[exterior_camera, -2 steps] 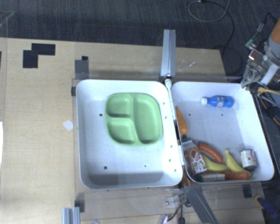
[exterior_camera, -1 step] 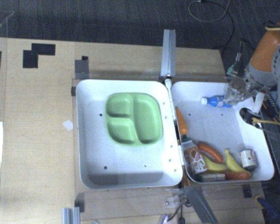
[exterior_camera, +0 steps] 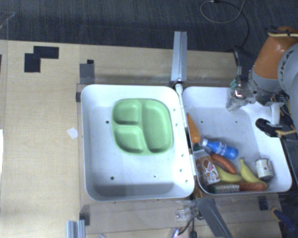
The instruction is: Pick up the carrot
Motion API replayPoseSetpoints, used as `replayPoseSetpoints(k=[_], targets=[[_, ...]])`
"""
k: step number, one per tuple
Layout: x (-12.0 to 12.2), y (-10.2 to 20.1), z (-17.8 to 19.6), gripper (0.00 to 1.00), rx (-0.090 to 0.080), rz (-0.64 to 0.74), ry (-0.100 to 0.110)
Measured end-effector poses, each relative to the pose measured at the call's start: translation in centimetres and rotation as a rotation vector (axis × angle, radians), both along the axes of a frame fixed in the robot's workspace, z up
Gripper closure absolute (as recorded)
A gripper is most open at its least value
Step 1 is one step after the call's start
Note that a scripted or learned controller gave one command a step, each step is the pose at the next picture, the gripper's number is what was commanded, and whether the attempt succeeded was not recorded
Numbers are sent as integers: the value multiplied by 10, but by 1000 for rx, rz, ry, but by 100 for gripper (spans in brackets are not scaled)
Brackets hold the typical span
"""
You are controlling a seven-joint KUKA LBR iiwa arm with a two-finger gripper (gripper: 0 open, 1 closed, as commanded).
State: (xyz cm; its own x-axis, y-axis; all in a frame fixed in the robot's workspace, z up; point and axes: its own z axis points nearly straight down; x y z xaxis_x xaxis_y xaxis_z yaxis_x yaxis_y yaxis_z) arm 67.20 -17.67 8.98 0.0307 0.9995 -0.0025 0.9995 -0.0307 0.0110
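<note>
Starting at the left, the counter (exterior_camera: 35, 133) is pale wood with a few black marks near its far edge. On it sits the left bin (exterior_camera: 97, 177), white and shallow, and in its middle lies a green divided plate (exterior_camera: 141, 125) with three compartments, flat and right way up.

A metal rail (exterior_camera: 179, 58) stands between the two bins at the far side. Just past the divider, in the right bin (exterior_camera: 213, 118), the carrot (exterior_camera: 192, 128) lies along the left wall, orange, pointing roughly away from the camera. Near its closer end is a blue and white bottle (exterior_camera: 219, 148), tilted across the floor. Below that cluster a small printed packet (exterior_camera: 207, 169), a red-orange vegetable (exterior_camera: 223, 163), a yellow banana (exterior_camera: 248, 172) and a small tin can (exterior_camera: 263, 168) toward the near right corner.

My gripper (exterior_camera: 237, 99) hangs over the far right part of that bin, well apart from the carrot, with nothing visibly between its fingers; whether they are parted or closed I cannot tell. My arm (exterior_camera: 283, 63) reaches in from the right, orange band above the wrist.
</note>
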Motion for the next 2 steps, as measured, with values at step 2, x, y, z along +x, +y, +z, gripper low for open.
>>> replayPoseSetpoints(k=[2], targets=[[-4, -21, 152, 100, 2, -165, 5]])
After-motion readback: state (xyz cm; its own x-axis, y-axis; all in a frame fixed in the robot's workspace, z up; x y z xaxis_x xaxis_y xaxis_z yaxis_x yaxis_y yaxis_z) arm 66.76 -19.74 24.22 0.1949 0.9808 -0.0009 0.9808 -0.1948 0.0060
